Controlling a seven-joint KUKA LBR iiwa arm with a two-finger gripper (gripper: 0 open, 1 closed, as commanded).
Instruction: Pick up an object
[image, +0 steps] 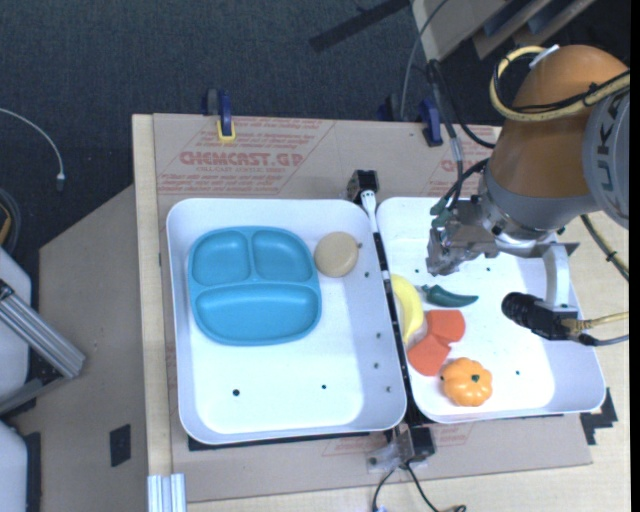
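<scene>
My gripper (442, 262) hangs over the upper left part of the right bin (570, 385), its tip just above a dark green pepper-like piece (452, 295). Nothing shows between its fingers. Below it lie a yellow banana (406, 306) along the bin's left wall, a red piece (446, 325) and another red piece (429, 354), and an orange pumpkin (467, 381) near the front.
The left bin (290, 405) holds a blue divided plate (255, 283) and a tan round object (337, 254) at its upper right. The bench board's brown edge runs behind both bins, with clamps at the back.
</scene>
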